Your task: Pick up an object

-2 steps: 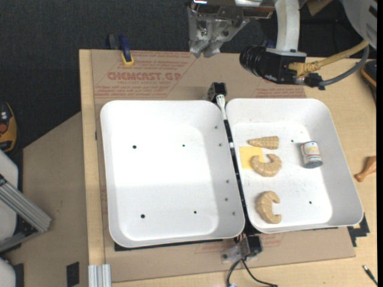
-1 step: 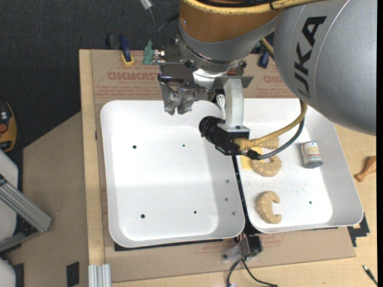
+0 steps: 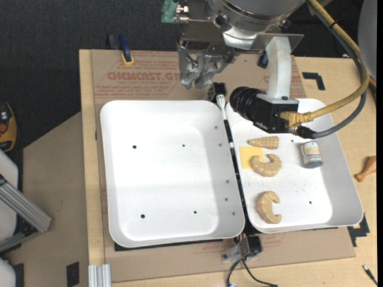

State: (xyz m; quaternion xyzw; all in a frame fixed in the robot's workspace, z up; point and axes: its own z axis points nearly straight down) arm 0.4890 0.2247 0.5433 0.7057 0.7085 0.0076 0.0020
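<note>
On the brown surface [image 3: 149, 70], the pincer [image 3: 197, 76] is seen above the bins, its state unclear, pastries [image 3: 267, 165] lying below-right.

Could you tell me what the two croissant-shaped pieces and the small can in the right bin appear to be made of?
The upper croissant and lower croissant look like moulded plastic toy food: uniform tan, smooth and matte, though foam or rubber is possible. The small can seems metal or plastic, with a pale lid and a printed label; too small to tell.
</note>
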